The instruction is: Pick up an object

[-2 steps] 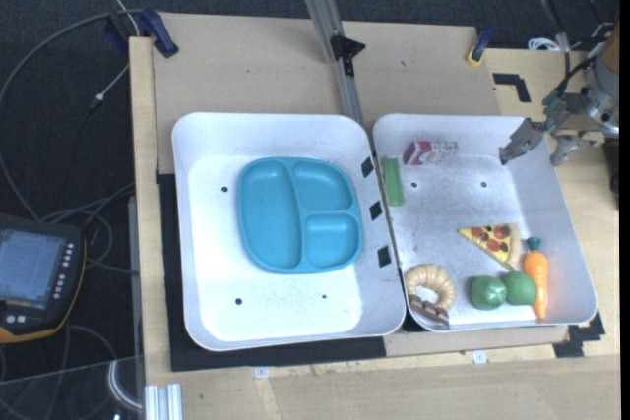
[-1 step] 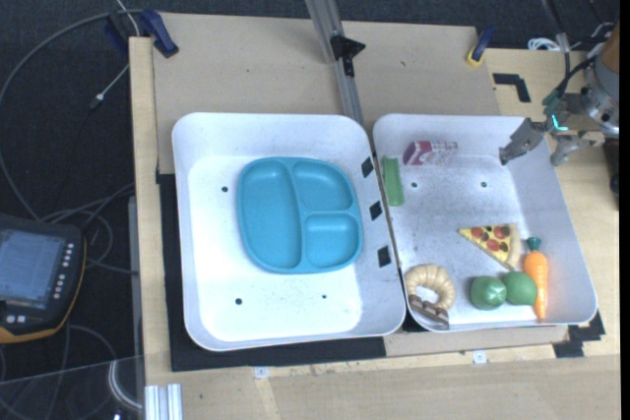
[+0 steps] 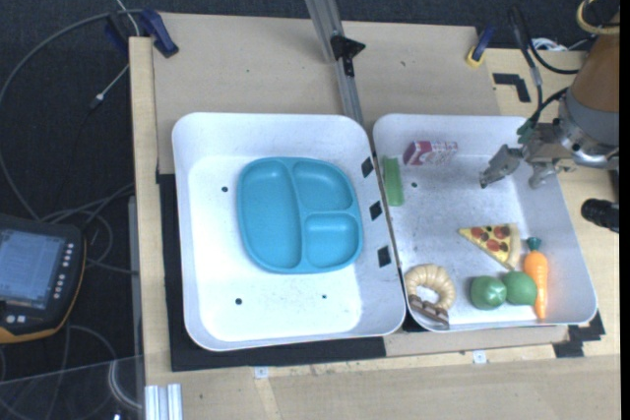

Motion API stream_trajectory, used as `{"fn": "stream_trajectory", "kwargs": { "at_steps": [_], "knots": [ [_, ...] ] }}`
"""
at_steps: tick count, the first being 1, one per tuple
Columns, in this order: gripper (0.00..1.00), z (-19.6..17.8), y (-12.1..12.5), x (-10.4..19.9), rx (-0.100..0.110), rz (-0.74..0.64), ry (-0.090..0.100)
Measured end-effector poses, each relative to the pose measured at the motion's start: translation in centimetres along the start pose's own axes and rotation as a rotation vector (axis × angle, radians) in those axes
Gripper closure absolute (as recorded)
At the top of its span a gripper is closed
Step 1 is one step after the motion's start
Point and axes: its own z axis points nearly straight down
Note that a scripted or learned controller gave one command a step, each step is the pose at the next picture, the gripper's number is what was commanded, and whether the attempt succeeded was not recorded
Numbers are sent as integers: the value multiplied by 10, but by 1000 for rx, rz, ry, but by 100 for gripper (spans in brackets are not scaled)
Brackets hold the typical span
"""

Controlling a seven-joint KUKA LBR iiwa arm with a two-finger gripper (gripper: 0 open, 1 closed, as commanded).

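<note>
My gripper (image 3: 520, 170) hangs over the upper right part of the right bin (image 3: 448, 211), its two fingers spread apart with nothing between them. Below it lie a pizza slice (image 3: 490, 239), an orange carrot (image 3: 536, 280) and two green round pieces (image 3: 502, 291) near the bin's front right corner. A ring-shaped pastry (image 3: 429, 288) rests at the front left of that bin. A small pink and white carton (image 3: 431, 151) lies at the back, left of the gripper. A green bar (image 3: 393, 181) lies along the bin's left wall.
The left bin (image 3: 202, 231) holds a blue divided plate (image 3: 298, 212). A metal pole (image 3: 320, 5) slants down from the top to the gap between the bins. Cables and a tablet (image 3: 34, 275) lie off the bench to the left.
</note>
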Motion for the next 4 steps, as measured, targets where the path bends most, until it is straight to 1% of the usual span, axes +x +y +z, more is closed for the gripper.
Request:
{"fn": "stream_trajectory", "kwargs": {
  "at_steps": [1, 2, 3, 4],
  "knots": [
    [0, 58, 7, 6, -1, -2, 0],
    [0, 71, 7, 7, -3, -1, -1],
    [100, 59, 8, 7, -7, -2, -1],
    [100, 13, 4, 5, -13, 0, -5]
  ]
}}
